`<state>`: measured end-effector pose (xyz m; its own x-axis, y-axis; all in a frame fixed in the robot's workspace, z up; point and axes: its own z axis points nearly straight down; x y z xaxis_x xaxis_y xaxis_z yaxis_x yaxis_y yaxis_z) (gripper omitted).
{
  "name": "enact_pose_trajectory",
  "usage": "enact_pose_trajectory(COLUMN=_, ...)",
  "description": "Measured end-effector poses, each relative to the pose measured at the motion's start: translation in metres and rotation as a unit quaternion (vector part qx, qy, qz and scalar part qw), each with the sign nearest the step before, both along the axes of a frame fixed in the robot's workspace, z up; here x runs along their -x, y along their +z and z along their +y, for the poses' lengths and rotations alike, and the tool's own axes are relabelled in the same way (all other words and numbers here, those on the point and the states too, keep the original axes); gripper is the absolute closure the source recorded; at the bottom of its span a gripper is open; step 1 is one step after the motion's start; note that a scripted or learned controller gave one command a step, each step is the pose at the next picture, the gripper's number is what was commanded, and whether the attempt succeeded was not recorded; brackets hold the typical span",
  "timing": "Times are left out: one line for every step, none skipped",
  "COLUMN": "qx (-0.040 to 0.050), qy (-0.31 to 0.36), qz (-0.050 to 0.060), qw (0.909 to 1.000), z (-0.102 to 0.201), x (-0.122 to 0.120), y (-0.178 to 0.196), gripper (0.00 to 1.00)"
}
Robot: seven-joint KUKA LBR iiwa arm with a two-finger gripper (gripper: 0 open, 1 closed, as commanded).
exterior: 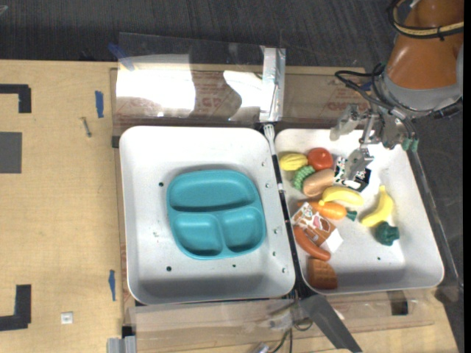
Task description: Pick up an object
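Two-finger metal gripper (358, 164), aperture can't tell, hovers in right white bin (419, 256); round red toy tomato (320, 157) just left, curved yellow banana (341, 195) just below.

The bench (51, 219) looks like flat, pale wood, dull and smooth. The two white bins (140, 271) look like smooth plastic with a soft shine. The teal tray (215, 213) with three parts is plastic too, smooth and a little glossy. The toy foods, like the yellow banana (377, 208) and the red tomato (320, 157), look like shiny plastic. At the bench's far edge, a clear sheet (184, 83) shines brightly, and it may be plastic. The hand (359, 160) looks like grey metal. The orange band (429, 39) looks smooth and glossy.
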<state>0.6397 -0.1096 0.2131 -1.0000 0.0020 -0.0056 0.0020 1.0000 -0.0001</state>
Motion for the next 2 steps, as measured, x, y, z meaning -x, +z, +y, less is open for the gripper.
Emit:
enact_pose_trajectory(qx=-0.0001, qy=0.063, qz=-0.001, qw=0.998, z=0.004, x=0.008, y=-0.121, gripper=0.0)
enact_pose_trajectory(qx=0.0015, qy=0.113, qz=0.0, qw=0.9936, z=-0.03, x=0.073, y=-0.125, gripper=0.0)
